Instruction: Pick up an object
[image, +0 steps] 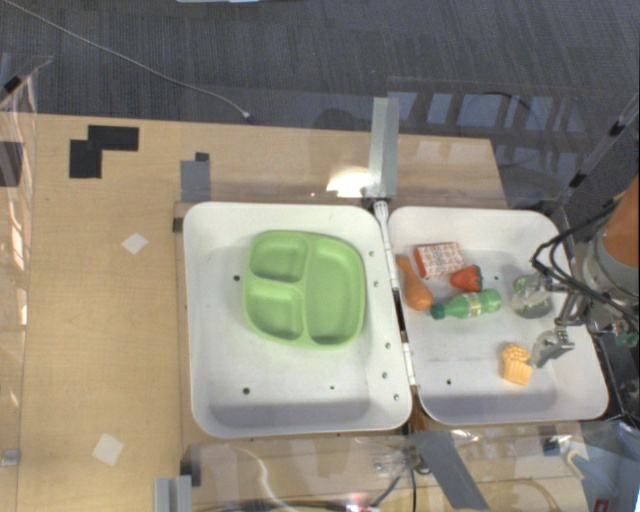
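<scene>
**What I can't really make out here**

My arm (618, 250) gets chopped off by the right edge, so most of it's out of frame. My gripper (548, 322) is a small blurry tangle of metal; I honestly can't read it. The red-and-white box (438, 259) label is too tiny.

A green divided plate (305, 288) lies in the left bin (215, 400); black tape (100, 148) marks the bench (90, 330).
</scene>
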